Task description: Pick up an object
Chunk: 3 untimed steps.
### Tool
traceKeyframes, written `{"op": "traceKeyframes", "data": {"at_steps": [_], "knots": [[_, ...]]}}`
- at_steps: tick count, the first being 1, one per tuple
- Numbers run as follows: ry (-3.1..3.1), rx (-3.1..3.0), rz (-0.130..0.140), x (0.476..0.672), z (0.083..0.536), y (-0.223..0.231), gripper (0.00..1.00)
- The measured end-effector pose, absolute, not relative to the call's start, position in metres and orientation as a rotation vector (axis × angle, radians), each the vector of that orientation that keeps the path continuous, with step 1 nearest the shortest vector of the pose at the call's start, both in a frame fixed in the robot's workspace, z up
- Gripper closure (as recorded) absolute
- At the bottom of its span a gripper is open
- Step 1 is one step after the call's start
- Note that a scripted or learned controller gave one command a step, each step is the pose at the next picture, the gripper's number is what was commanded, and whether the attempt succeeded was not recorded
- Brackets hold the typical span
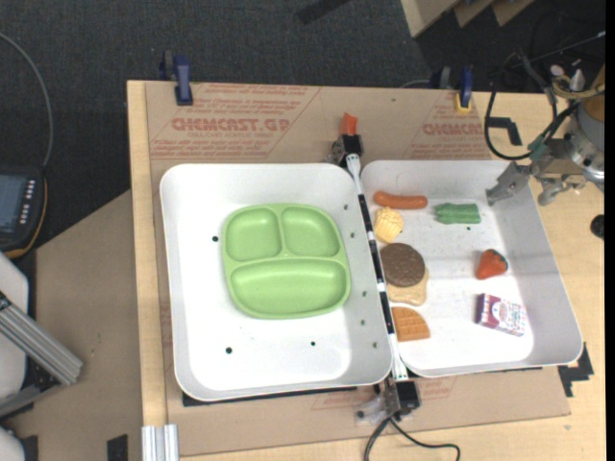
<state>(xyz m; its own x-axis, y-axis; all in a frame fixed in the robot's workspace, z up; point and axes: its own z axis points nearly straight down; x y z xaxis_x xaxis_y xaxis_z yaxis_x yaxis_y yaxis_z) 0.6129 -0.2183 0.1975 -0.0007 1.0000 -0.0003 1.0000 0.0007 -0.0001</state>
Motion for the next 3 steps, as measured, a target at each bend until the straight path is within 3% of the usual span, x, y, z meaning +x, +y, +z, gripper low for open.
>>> {"op": "traceKeyframes", "data": {"at_steps": [1, 2, 3], "knots": [[2.235, 2.226, 0.012, 0.592, 0.081, -0.217, 0.00], [2.224, 2.225, -0.002, 0.563, 0.085, -0.206, 0.00], [2.219, 2.220, 0.002, 0.565, 0.095, -0.207, 1.00]]}}
